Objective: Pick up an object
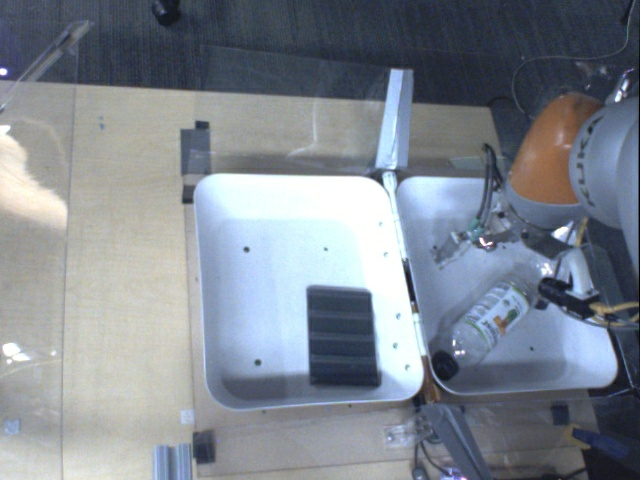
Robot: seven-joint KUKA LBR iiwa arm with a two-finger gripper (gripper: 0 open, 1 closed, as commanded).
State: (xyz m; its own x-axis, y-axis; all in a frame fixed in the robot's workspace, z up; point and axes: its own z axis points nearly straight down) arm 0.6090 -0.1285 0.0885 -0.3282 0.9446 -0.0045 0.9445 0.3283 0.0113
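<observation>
One bottle [487, 320] in right bin [590, 368]; one black block [342, 336] in left bin [240, 268].

Two white bins sit on a pale tan wooden bench [110, 298]. The left bin [230, 268] holds a black ridged block [342, 335], striped by parallel grooves. The right bin [580, 363] holds a clear plastic bottle [485, 320] with a black cap and a white label printed in green. The arm [600, 158] is grey with an orange band. The floor [300, 18] beyond is dark grey.
</observation>
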